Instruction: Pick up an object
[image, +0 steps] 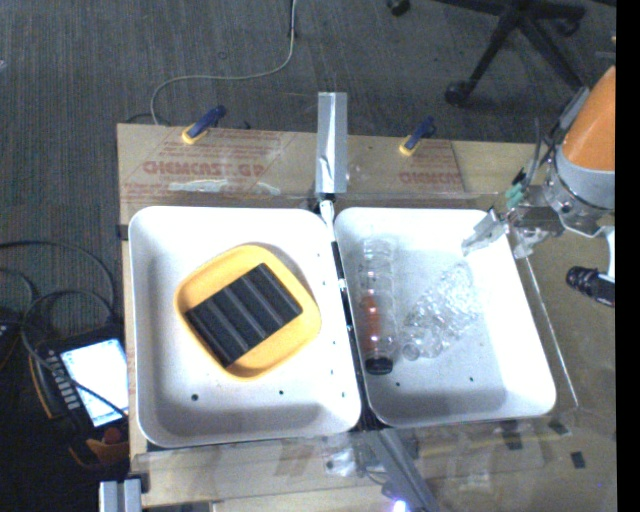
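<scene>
At the right edge of the frame, the grey two-finger gripper (492, 232) hangs over the right white bin's (520, 395) upper right corner; whether its fingers grip anything I cannot tell. A crumpled clear plastic bottle (440, 312) and a clear tube-shaped bottle with a dark cap (375, 305) lie in that bin, while a yellow dish with a black ribbed insert (248, 310) sits in the left white bin (160, 400).

The arm (592, 140) enters at the right edge of the camera view, upper right. Its orange band sits highest, with a grey wrist section just below it. From the wrist the tool (492, 232) reaches out to the left and slightly downward, a pale, slim assembly ending in a narrow tip. A thin teal cable runs along the wrist side. The tip is too small and blurred to read its state.
</scene>
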